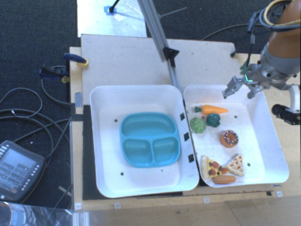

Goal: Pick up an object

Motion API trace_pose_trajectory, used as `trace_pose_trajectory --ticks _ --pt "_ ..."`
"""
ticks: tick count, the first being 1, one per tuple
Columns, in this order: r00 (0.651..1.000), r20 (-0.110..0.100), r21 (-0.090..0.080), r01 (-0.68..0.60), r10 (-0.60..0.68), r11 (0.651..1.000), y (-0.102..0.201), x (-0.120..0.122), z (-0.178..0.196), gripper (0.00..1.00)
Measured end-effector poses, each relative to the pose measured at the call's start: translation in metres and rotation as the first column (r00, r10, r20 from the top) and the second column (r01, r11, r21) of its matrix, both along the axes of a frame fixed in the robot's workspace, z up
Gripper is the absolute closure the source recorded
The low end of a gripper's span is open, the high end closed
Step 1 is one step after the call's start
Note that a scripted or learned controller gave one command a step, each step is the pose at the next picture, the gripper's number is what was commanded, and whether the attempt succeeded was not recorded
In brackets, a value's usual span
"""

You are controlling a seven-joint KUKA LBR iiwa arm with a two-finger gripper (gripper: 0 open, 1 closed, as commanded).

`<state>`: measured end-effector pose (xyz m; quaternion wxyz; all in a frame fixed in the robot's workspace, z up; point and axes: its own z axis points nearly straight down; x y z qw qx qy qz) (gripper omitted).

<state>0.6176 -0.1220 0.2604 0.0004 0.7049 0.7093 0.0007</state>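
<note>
My gripper (242,89) hangs open above the back edge of the right bin (270,131), with nothing between its fingers. Just below and left of it lies an orange carrot (212,109). Further forward in that bin are a light green broccoli (198,125), a dark green vegetable (213,120), a chocolate donut (229,139), two pizza slices (211,165) (235,164) and a hot dog (224,178).
The left bin (106,173) holds a blue divided plate (150,139). A slanted metal pole (155,25) crosses the board behind the bins. Cables and a handheld pendant (18,171) lie on the floor at left.
</note>
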Motion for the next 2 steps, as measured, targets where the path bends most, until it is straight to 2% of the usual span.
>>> trace_pose_trajectory --ticks 2 --pt "1.000 -0.005 -0.001 0.003 -0.003 1.000 0.003 0.017 -0.101 0.00"
